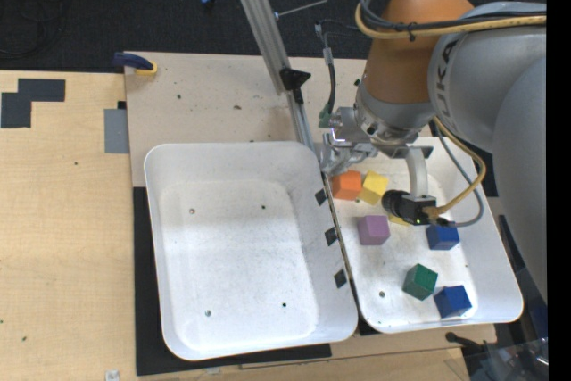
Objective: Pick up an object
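The right bin (500,303) holds several small cubes. An orange cube (348,185) and a yellow cube (376,187) sit side by side near its far left corner. A purple cube (374,229) lies just in front of them. Further right and nearer are a blue cube (442,236), a green cube (420,281) and a second blue cube (453,300). My gripper (337,158) hangs low over the bin's far left corner, directly above the orange cube. The wrist hides how it stands against the cube.
The left bin (169,192) lies beside the right one, with a row of black clips (332,235) along their shared rim. A slanted aluminium bar (264,22) rises behind the bins. A black cable plug (406,207) hangs by the yellow cube.
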Motion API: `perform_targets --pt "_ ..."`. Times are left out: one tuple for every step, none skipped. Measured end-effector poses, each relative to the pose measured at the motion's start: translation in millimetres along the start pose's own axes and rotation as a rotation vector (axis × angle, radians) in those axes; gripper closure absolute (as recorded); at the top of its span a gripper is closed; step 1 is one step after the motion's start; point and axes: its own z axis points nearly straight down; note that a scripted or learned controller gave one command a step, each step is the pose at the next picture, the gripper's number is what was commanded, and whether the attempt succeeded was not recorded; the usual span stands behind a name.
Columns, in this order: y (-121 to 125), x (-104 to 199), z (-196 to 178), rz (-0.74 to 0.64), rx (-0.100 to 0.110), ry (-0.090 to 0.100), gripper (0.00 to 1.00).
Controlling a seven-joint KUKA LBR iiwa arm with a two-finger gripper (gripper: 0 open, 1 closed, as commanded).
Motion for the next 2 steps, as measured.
perform_targets --pt "29.5 41.4 5.2 0.001 0.000 0.000 1.00" --pt "28.2 41.4 4.9 -0.003 0.002 -0.002 0.00"
